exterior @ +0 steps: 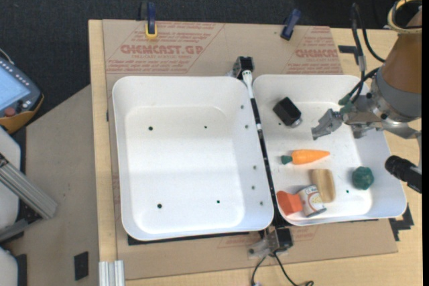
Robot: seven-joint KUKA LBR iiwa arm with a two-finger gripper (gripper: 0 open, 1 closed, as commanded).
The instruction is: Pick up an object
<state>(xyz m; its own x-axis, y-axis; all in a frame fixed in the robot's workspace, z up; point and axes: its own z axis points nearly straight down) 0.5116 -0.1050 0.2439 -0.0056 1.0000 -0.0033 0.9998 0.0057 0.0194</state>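
Note:
The right bin holds several small objects. A black block lies near its back left. An orange toy carrot lies across the middle. In front of it are a tan wooden cylinder, a small white can and a red-orange piece at the front left corner. A dark green ball rests at the right. My gripper hangs over the bin's back half, to the right of the black block and above the carrot, with nothing seen in it.
The left bin stands beside the right one, a black divider strip between them. Both sit on a cardboard sheet held by blue clamps. A black part juts in at the right.

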